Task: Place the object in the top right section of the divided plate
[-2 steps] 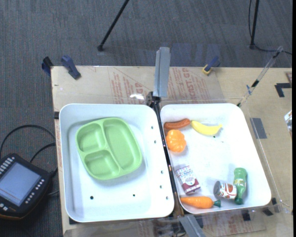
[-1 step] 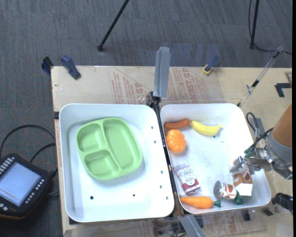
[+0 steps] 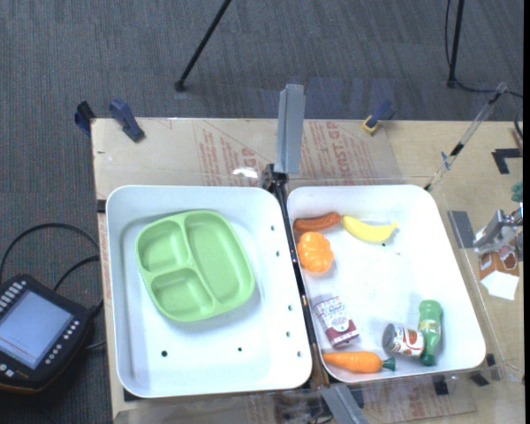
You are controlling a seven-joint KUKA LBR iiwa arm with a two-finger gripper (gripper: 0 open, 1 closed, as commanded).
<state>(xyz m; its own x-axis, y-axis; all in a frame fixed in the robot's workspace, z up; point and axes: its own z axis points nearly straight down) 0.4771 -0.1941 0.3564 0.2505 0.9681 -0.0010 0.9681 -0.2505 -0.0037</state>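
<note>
A light green divided plate (image 3: 194, 264) lies in the left bin (image 3: 132, 360), with two small sections on its left and one long section on its right; all hold nothing. The toy items lie in the right bin (image 3: 384, 276): a brown sausage (image 3: 316, 223), a yellow banana (image 3: 369, 229), an orange pumpkin-like fruit (image 3: 314, 251), a red and white carton (image 3: 336, 320), a can (image 3: 403, 339), a green bottle (image 3: 430, 329) and a carrot (image 3: 358, 360). A grey metal part that looks like my gripper (image 3: 502, 228) sits at the right edge, outside the right bin and far from the plate.
A grey upright post (image 3: 291, 129) stands behind the seam between the bins. Clamps (image 3: 125, 118) grip the bench's far edge. A teach pendant (image 3: 28, 329) lies on the floor at the lower left. Tripod legs (image 3: 208, 34) stand behind the bench.
</note>
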